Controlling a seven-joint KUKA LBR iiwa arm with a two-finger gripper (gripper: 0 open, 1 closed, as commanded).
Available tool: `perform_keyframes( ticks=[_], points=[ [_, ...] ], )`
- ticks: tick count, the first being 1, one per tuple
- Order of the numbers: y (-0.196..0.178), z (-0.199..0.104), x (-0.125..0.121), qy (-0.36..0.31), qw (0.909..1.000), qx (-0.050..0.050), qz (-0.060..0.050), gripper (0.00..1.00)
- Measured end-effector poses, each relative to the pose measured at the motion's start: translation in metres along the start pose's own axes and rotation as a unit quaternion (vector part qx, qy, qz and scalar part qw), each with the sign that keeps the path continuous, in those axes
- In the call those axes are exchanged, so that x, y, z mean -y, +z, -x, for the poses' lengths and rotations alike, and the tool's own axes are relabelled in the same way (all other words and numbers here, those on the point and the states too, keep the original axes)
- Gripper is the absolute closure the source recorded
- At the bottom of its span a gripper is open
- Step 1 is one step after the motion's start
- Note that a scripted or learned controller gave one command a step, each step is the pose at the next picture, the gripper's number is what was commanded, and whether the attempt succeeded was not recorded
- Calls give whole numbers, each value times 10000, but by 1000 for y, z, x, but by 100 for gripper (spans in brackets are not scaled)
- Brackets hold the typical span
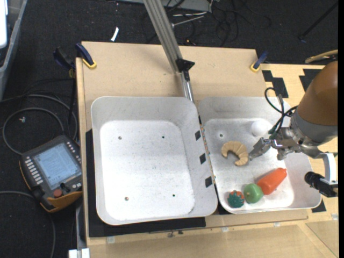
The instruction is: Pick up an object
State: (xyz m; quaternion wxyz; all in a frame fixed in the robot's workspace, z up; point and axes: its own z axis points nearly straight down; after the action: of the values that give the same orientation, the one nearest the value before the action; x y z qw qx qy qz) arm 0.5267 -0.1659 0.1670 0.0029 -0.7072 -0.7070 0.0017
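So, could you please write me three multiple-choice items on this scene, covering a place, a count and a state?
1. Where does the tan croissant-shaped toy lie?
A. right white bin
B. left white bin
C. bench

2. How many coloured toys sit along the right bin's near edge?
A. one
B. three
C. five

3. How does the orange carrot-shaped toy rest?
A. lying in the bin
B. lifted in the claw
C. standing upright

Answers: 1 A, it lies beside the claw; 2 B, teal, green, orange; 3 A, it lies flat.

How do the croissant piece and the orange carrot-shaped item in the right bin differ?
Colour: the croissant is tan, the carrot bright orange-red. Shape: the croissant is a curved crescent, the carrot a straight taper. Place: the croissant lies next to the gripper, the carrot nearer the front wall. Both lie in the right bin.
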Motion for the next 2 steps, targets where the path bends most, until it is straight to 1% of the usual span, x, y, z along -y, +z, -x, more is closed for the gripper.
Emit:
perform_keyframes(
  ticks=[1,2],
  points=[
    [47,1,9,5,10000,1,3,0],
    [35,1,7,1,10000,9,35,100]
  ],
)
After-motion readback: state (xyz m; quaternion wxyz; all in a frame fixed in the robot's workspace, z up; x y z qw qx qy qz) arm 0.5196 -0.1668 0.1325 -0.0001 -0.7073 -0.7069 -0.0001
